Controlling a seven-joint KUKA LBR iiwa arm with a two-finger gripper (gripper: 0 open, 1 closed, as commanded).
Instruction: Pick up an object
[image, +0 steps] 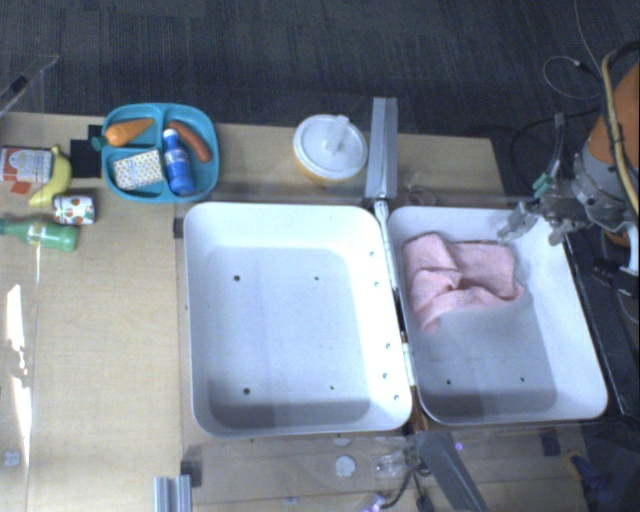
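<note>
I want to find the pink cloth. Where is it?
The pink cloth lies crumpled in the right bin, in its upper left part next to the divider between the two bins. The gripper is just beyond its upper right corner.

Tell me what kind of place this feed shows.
Likely a robotics lab bench: two white bins side by side, a pink cloth in the right one, toy food in a blue tray.

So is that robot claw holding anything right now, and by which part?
Nothing is held. The gripper hangs over the right bin's far edge, apart from the pink cloth lying inside.
</note>
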